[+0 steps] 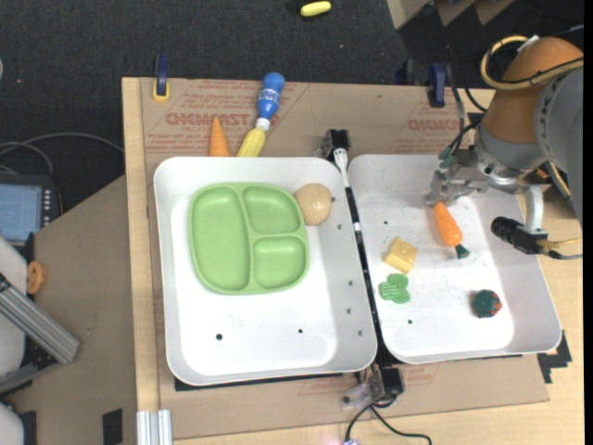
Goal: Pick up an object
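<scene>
Right now I see my gripper (451, 185) low over the far part of the right bin (519, 332), its metal fingers pointing down toward the bin floor. From this slanted angle I cannot tell how wide they stand, and nothing shows between them. Just beside the tips, slightly nearer me, lies a toy carrot (448, 226), orange with a green end; whether the tips touch it I cannot tell. Farther along the same bin sit a yellow cheese wedge (401, 254), a green leafy toy (395, 291) and a dark green and red round toy (485, 303), each apart from the others. Over in the left bin (250, 350) rests a green divided plate (248, 237), with a tan ball (314, 203) touching its far right corner.
</scene>
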Action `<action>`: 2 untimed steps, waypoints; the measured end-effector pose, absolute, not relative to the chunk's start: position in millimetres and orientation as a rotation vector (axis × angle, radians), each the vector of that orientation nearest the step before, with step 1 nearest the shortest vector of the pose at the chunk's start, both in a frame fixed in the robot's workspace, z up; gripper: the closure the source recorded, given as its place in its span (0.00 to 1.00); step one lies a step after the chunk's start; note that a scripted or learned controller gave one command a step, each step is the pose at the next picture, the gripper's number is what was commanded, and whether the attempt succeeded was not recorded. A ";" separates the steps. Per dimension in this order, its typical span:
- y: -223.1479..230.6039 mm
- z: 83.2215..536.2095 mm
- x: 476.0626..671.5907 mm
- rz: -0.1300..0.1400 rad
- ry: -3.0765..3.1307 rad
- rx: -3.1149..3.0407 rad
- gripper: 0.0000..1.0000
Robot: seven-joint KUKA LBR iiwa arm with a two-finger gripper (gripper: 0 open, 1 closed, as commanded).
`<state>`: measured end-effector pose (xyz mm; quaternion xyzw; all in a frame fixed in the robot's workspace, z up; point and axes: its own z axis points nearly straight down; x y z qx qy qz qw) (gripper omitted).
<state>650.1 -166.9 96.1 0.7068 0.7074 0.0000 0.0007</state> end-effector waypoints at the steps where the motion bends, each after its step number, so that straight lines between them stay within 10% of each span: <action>1: -112.4 98.3 563.3 -0.005 2.229 2.228 1.00; 2: -32.4 190.7 575.3 0.015 2.228 2.207 1.00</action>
